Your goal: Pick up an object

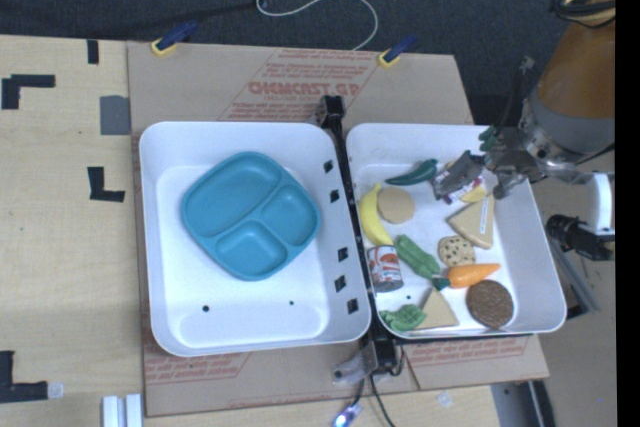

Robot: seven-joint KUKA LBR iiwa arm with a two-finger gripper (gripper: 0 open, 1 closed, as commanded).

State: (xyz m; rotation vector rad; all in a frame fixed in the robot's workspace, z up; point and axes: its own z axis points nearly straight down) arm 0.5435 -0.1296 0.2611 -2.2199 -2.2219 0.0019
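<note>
On the left side of the bench sits the left bin (160,215), with just a blue divided plate (250,213) lying in it, tilted a bit off square. Right next to it, sharing the middle wall, is the right bin (535,245), and that one's packed with toy food: a banana (372,218), a tan round cookie-ish thing (396,206), a dark green pepper (411,175), a green pickle (417,256), a small can (386,268), a chocolate chip cookie (455,249), a carrot (471,274), a cheese wedge (474,225), a brown patty (490,303) and a leafy green bit (404,319) by the near wall.

The gripper (468,175) hangs over the far right part of that bin, just above the cheese wedge and beside the pepper. Can't tell how its claw is set from this angle, it's a dark jumble.

Both bins rest on a cardboard sheet (290,85) held by clamps, with a white cable (315,7) looping behind. Most open floor in the food bin is along the far wall and right edge.
</note>
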